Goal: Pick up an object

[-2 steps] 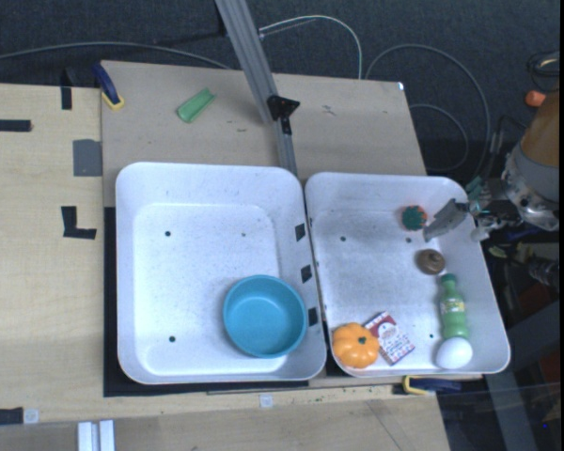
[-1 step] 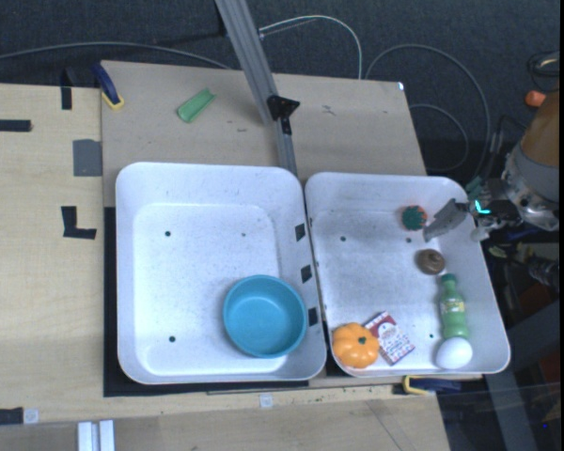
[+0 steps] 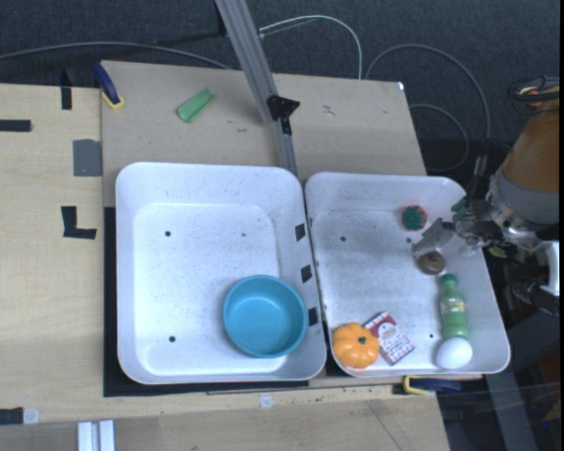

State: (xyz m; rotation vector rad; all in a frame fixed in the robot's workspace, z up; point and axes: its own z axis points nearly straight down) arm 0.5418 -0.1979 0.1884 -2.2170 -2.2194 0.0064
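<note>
Gripper [image 3: 436,240] hovers at the right bin's [image 3: 357,195] right edge; grip state unclear; could nudge the brown object [image 3: 431,262] away.

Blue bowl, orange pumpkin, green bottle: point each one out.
Blue bowl [image 3: 264,316], camera view, its inner floor.
Orange pumpkin [image 3: 356,347], camera view, its top.
Green bottle [image 3: 452,308], camera view, its body.
</note>
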